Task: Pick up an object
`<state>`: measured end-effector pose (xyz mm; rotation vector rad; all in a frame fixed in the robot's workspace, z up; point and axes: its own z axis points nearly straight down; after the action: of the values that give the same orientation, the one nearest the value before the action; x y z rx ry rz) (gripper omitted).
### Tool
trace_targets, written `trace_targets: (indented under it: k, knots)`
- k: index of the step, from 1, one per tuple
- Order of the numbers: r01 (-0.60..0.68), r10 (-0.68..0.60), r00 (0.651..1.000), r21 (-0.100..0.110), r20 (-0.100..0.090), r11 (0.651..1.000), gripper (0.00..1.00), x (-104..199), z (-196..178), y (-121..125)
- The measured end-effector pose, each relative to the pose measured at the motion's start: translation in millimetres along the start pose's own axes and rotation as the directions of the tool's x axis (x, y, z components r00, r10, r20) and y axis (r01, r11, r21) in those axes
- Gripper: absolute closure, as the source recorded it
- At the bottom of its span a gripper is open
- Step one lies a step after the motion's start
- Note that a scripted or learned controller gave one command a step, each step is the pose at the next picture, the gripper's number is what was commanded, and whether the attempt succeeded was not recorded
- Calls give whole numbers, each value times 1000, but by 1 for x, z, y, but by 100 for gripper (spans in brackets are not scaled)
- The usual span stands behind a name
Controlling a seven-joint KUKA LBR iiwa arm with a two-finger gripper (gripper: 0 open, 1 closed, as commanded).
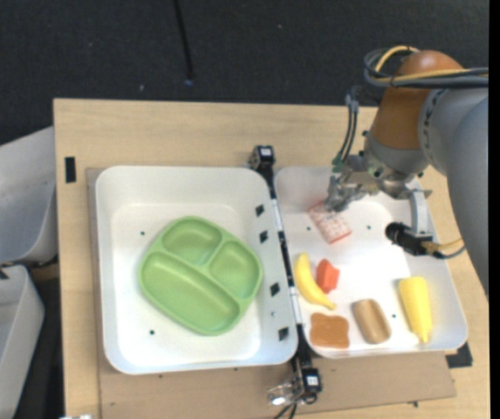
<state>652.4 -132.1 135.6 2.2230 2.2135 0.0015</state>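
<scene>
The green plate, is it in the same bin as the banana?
No, the green plate lies in the left bin; the banana lies in the right one.

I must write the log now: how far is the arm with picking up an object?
Done: the gripper has reached the right bin, low above the pink checkered piece. In hand: nothing visibly lifted. Left: grasping and raising something. The banana, red piece, toast, bun and corn lie on the floor.
</scene>
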Motion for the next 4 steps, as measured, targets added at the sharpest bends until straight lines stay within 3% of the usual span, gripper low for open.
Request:
trace_targets:
  k: [2, 3, 4]
  knots:
    - [-2, 2, 1000, -3, 0, 1000, 100, -13, -108, -8]
    - [1, -1, 1000, -1, -1, 1000, 100, -15, -134, -7]
    - [9, -9, 1000, 4, -2, 1000, 100, 28, -126, -14]
